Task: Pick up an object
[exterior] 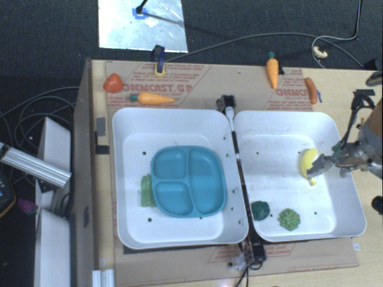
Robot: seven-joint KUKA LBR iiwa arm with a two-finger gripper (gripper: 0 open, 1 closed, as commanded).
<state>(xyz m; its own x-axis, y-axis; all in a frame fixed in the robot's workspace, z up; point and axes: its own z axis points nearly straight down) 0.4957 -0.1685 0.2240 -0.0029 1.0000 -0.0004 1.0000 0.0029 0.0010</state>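
Observation:
In the right bin (281, 127), a yellow fruit-like object (308, 159) lies near the right wall. My gripper (320, 165) reaches in from the right and its tip touches or overlaps the yellow object's right side. A dark teal object (260, 210) and a light green bumpy object (289, 219) lie near that bin's front edge. The left bin (134, 130) holds a blue divided plate (188, 180), and a green piece (146, 191) lies beside the plate's left edge.
Toy carrots (151, 98) (272, 70), a red-orange toy (112, 83) and an orange piece (310, 89) lie on the cardboard behind the bins. A black divider (235, 154) runs between the bins. Cables cross the dark floor at the left and back.

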